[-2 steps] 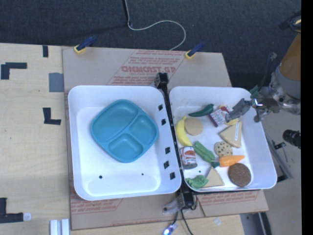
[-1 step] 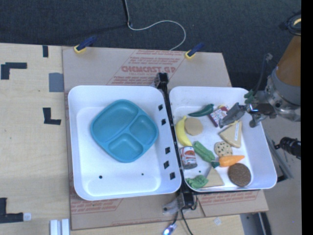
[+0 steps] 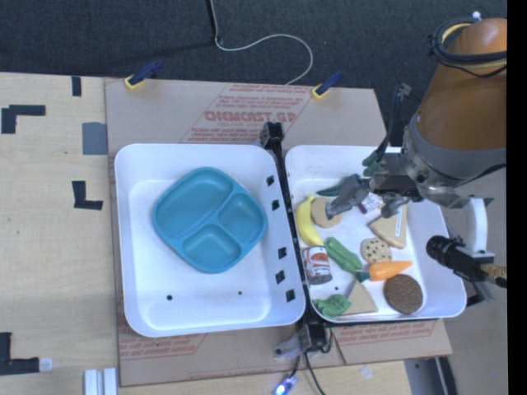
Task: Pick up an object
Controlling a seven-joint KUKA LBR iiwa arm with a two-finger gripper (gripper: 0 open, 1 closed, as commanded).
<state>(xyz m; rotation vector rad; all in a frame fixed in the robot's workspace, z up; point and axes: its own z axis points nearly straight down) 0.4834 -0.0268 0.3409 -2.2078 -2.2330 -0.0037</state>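
One blue plate (image 3: 210,219); one banana (image 3: 307,222), one carrot (image 3: 388,270), two cookies (image 3: 375,249).

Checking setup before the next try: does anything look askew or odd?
Mostly fine. The blue plate sits turned at an angle in the left bin. The can lies on its side among the toy food.

The left white bin (image 3: 132,220) offers broad bare floor around the blue three-compartment plastic plate (image 3: 209,218), widest along its near edge and left side. The right white bin (image 3: 445,303) is crowded: a yellow toy banana (image 3: 306,221), small red-labelled can (image 3: 318,264), green pepper-like piece (image 3: 343,254), orange carrot (image 3: 389,269), round brown cookie (image 3: 403,293) and pale wedges lie close together. The two-finger gripper (image 3: 346,196) overhangs its far half, possibly hiding further pieces. Open floor remains at the far corner near the black divider (image 3: 284,212).
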